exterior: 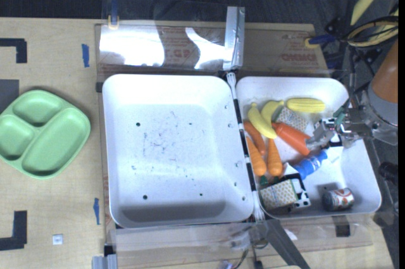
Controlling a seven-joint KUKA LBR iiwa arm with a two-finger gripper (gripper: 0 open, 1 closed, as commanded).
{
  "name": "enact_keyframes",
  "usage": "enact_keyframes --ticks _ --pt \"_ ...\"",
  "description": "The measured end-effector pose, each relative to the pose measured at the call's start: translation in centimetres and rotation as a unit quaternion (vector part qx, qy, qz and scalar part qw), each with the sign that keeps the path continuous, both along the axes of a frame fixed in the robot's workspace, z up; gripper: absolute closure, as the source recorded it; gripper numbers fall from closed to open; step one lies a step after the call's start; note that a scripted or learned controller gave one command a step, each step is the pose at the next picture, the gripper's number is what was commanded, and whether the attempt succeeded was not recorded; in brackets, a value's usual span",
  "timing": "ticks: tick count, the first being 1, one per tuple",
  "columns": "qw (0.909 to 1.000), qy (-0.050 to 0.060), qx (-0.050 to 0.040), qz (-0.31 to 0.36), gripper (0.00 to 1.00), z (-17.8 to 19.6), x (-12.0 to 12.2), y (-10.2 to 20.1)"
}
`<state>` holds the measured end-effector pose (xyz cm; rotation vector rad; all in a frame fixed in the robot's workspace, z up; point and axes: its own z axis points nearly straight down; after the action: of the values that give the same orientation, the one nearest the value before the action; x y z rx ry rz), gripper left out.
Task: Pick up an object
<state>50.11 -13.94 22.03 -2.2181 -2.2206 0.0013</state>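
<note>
The right bin (361, 163) holds a heap of toy food. A yellow corn cob (304, 104) lies at the back, two bananas (261, 120) beside it, and a red-orange carrot (292, 137) slants across the middle. Two more orange carrots (264, 158) rest against the bin's left wall. A blue bottle (311, 165) lies near the centre, a small can (336, 198) at the front right, and a speckled block in a black frame (283, 192) at the front left. My gripper (326, 130) reaches in from the right, low over the carrot's right end and just above the blue bottle.
The left bin (126, 97) sits beside the right one. A green divided plate (41, 133) rests on the bench at far left. A clear panel (161, 40) and a metal post (234, 37) stand behind the bins. Cables hang at the right edge.
</note>
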Motion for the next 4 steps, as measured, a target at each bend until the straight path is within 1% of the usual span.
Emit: enact_keyframes --ticks 1,2,3,4 --pt "1.0 -0.001 -0.0004 -0.001 1.0 1.0 0.1 -0.1" --pt "0.9978 -0.002 -0.0016 0.066 1.0 13.7 0.8 -3.3" --pt "0.9865 -0.001 -0.0001 0.164 1.0 9.6 2.3 0.3" --pt "0.9865 -0.001 -0.0002 0.164 0.0 9.6 2.3 0.3"
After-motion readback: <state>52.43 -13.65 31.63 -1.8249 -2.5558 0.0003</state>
